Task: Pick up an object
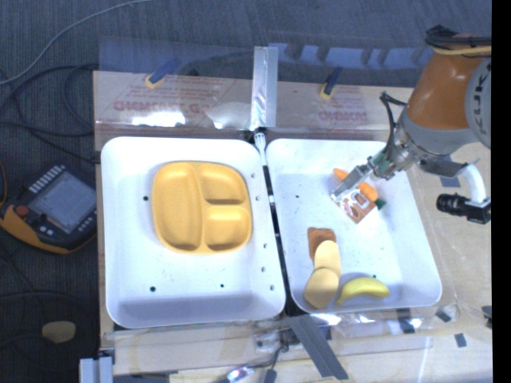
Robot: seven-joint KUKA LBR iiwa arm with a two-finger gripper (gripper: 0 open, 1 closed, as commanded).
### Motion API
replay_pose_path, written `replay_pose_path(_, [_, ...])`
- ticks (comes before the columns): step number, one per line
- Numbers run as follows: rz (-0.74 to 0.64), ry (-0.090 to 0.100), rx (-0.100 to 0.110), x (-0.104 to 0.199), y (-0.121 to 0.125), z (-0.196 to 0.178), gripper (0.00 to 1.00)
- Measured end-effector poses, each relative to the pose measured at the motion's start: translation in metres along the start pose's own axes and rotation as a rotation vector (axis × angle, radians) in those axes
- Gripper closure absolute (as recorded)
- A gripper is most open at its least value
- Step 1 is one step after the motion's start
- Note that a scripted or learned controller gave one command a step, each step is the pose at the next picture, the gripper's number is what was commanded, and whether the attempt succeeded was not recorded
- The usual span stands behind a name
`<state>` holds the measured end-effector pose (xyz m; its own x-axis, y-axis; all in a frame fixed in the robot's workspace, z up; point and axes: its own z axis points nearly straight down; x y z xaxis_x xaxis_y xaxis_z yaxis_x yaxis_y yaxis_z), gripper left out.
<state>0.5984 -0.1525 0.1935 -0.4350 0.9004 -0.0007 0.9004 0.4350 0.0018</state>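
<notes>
My gripper [352,187] reaches in from the right, low over the upper middle of the right bin [415,238]. It sits right over a small cluster: an orange carrot-like piece [342,174] and a small brown and white packet [358,207]. Whether it touches them I cannot tell. Farther toward the front of the same bin lie a brown slice [321,236], a pale yellow bread-like piece [322,274] and a yellow banana [363,290].
The left bin [128,286] holds a yellow divided plate [201,206]. A metal divider [263,94] stands at the back between the bins. A handheld pendant [52,207] and cables lie on the floor to the left.
</notes>
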Motion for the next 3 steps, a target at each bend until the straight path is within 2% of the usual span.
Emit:
replay_pose_path(1, [-0.055, -0.002, 0.0, -0.044, 0.028, 0.1, 0.0])
replay_pose_path(2, [-0.055, -0.001, -0.002, -0.044, 0.029, 0.09, 1.0])
replay_pose_path(3, [0.127, 0.0, 0.001, 0.012, 0.052, 0.013, 1.0])
